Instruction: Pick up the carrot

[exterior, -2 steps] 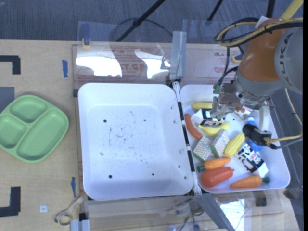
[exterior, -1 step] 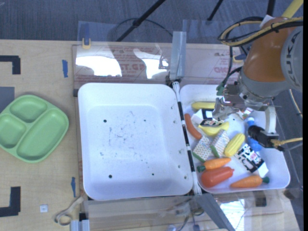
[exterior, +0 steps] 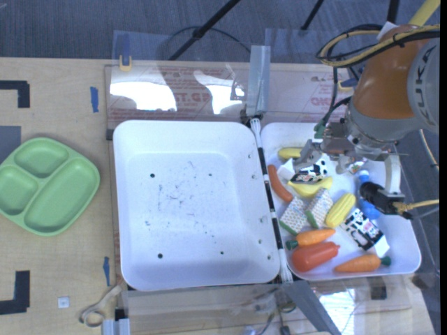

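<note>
A pale wooden bench point(exterior: 63, 82) under a slanted overhead view carries two shallow white bins side by side, with a clear panel standing behind them and a green divided plate point(exterior: 46, 184) off to the far left. The gripper point(exterior: 334, 160) hangs over the back part of the right bin point(exterior: 406, 257), and whether anything sits between its tips, or how they are set, cannot be told, since the wrist body and cables cover them. Directly under and beside it lie a black-and-white cow-patterned toy point(exterior: 316, 171), a yellow banana-like piece point(exterior: 309, 185) and another yellow piece point(exterior: 289, 153) at the back wall. Further out come an orange-red sausage shape point(exterior: 281, 184) along the left wall, two checkered packets point(exterior: 306, 211), a corn cob point(exterior: 340, 209) and a blue bottle point(exterior: 366, 189). The targets are at the front: one carrot point(exterior: 314, 236) lies across the bin just above a red pepper-like piece point(exterior: 315, 255), touching it, and a second carrot point(exterior: 360, 262) rests along the front rim beside a black-and-white box point(exterior: 364, 229). The left bin point(exterior: 188, 201) is bare. The main risk is that the gripper stands well apart from both carrots and above other toys, so a straight descent would likely close on the cow piece or the banana. At the carrots, crowding is the trouble: a finger could land on the pepper or the corn, wedge, or drag a neighbour up. The tapered, smooth body may also squirt out of a pinch.
</note>
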Controlling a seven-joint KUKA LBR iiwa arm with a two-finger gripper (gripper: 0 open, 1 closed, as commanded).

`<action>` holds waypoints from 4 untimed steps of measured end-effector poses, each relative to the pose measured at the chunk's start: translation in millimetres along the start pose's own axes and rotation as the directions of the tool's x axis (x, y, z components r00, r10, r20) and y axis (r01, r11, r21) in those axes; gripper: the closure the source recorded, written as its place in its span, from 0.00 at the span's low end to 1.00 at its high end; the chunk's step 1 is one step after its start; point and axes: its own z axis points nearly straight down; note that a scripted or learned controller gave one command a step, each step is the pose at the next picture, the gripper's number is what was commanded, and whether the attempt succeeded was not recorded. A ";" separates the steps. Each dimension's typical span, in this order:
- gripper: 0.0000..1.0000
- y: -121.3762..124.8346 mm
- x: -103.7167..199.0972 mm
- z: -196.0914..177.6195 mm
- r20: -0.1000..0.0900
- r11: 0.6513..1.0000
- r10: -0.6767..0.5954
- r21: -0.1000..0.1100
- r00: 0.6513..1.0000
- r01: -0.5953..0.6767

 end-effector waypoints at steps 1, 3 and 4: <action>0.00 -30.0 -36.8 108.5 0.001 0.996 -0.091 -0.006 0.996 0.091; 0.00 64.4 -27.0 89.9 0.000 1.000 -0.005 0.001 1.000 0.005; 0.00 64.4 -26.9 90.0 0.001 1.000 -0.005 0.001 1.000 0.005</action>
